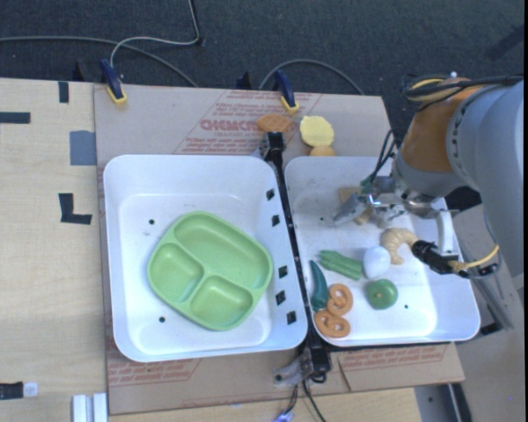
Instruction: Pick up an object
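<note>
Gripper (pixel 350 207) hangs over the right bin (pixel 449 328) near its far edge, fingers spread, holding nothing. Candidate objects lie toward the near edge: white ball (pixel 376 258), green ball (pixel 382 294), orange rings (pixel 339 300). Centre over one isolated item before descending and closing.

green tray (pixel 209 271): glossy plastic | bins (pixel 123 236): smooth white plastic | bench board (pixel 158 121): matt cardboard

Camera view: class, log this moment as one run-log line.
arm: over right bin | tool: above bin floor, nothing seen held | toys: clustered in right bin | green tray: left bin
</note>
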